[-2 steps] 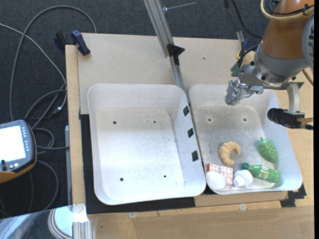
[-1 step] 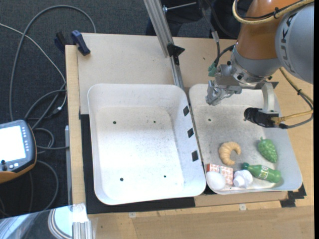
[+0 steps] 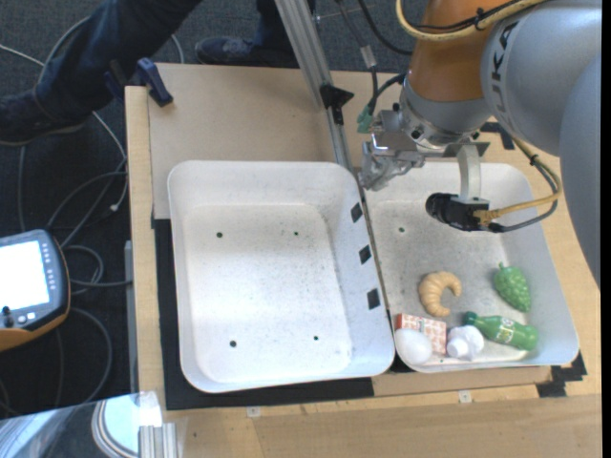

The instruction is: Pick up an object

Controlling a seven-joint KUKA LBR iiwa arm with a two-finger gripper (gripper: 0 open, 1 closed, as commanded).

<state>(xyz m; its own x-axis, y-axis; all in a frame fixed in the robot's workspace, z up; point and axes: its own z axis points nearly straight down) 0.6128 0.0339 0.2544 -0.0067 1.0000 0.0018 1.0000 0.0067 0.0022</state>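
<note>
I see the gripper (image 3: 382, 172) over the right bin's (image 3: 549, 256) far-left corner; I cannot tell its finger state. The croissant (image 3: 440, 291) lies well apart, nearer me.

So the arm (image 3: 544, 55) is a chunky grey thing with smooth rounded casings and part of some dark lettering on the shell. There's a glossy orange band (image 3: 463, 31) wrapped around it just above the wrist. Below that sits a grey collar, then a cluttered metal gripper (image 3: 382, 165) with small brackets and a green connector. Black and yellow cables loop around it.
</note>
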